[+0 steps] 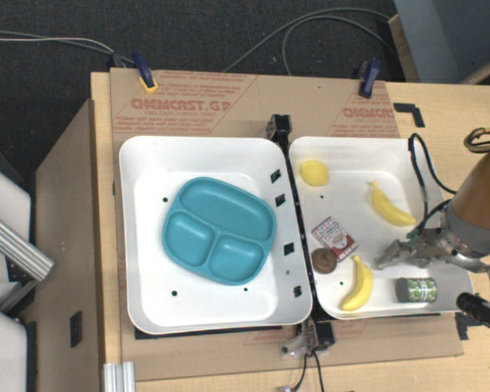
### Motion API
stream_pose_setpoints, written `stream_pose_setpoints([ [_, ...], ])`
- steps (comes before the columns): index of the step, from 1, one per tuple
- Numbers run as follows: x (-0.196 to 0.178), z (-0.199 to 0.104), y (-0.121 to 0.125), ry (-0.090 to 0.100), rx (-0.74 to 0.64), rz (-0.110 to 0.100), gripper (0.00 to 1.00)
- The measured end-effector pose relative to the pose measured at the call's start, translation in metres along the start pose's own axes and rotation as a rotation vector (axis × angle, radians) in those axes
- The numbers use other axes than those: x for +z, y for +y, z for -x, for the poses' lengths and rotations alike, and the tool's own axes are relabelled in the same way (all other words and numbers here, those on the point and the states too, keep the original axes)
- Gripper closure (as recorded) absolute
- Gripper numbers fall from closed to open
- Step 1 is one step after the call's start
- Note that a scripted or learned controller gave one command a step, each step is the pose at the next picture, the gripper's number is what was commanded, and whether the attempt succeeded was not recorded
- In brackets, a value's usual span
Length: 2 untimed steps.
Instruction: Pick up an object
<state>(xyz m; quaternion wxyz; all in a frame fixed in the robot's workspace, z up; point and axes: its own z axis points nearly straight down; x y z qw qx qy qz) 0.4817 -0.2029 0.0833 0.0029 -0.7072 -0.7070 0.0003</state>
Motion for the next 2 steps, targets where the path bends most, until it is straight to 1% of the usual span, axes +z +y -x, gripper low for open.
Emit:
stream_pose_setpoints([
  [1, -0.013, 0.000, 0.001, -0.001, 0.000, 0.004, 1.00],
  [2, -0.072, 0.007, -0.003, -0.006, -0.001, 0.010, 1.00],
])
